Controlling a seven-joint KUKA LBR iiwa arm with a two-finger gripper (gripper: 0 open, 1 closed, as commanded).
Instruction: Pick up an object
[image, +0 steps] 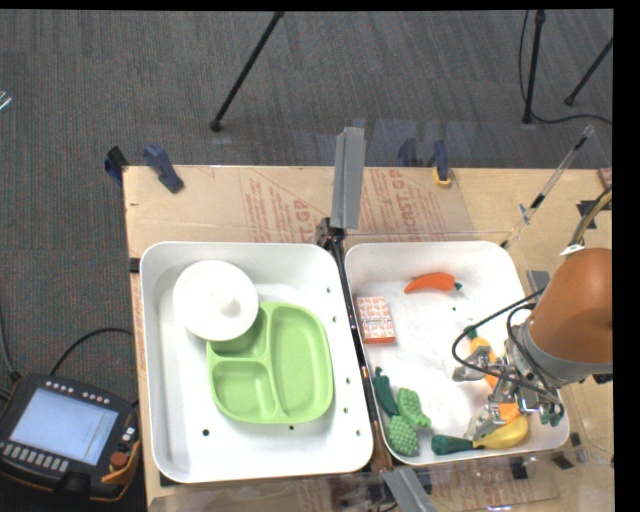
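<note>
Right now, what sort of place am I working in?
Likely a robotics lab test bench: two shallow white bins on a clamped cardboard-covered bench, tripod legs on grey carpet, and a teach pendant.

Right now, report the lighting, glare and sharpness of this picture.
Camera view: even, soft light with faint shadows; the shallow white left bin and round white bowl look washed out, with little surface detail; the green divided plastic tray stays well defined; the two-finger gripper, low over the yellow toy banana, looks cluttered and slightly soft.
</note>
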